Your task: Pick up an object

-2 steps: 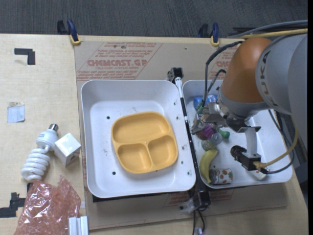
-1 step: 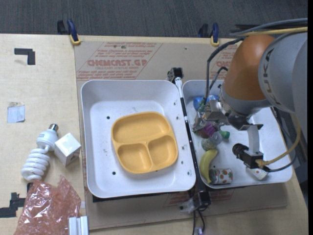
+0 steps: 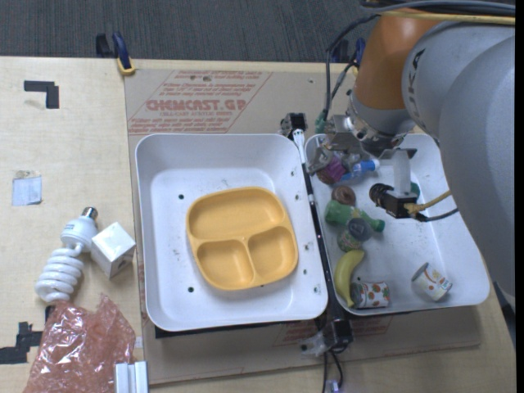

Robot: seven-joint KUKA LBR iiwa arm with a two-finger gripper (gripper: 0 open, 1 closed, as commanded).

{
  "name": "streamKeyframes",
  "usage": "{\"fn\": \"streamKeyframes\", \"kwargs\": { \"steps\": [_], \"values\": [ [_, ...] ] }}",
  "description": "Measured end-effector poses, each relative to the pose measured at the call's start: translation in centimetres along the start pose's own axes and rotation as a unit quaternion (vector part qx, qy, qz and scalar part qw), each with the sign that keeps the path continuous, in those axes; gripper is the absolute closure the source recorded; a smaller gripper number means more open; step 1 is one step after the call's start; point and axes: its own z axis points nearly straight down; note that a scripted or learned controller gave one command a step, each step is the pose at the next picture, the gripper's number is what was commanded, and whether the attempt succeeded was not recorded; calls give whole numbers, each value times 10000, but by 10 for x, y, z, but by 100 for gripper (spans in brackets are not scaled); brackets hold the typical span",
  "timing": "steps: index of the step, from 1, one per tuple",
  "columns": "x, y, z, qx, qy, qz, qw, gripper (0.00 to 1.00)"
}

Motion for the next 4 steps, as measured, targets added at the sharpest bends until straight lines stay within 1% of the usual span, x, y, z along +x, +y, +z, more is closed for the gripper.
{"fn": "streamKeyframes", "kwargs": {
  "steps": [4],
  "values": [
    [-2,1,-38,-2,-36,-40,10000,100]
  ]
}}
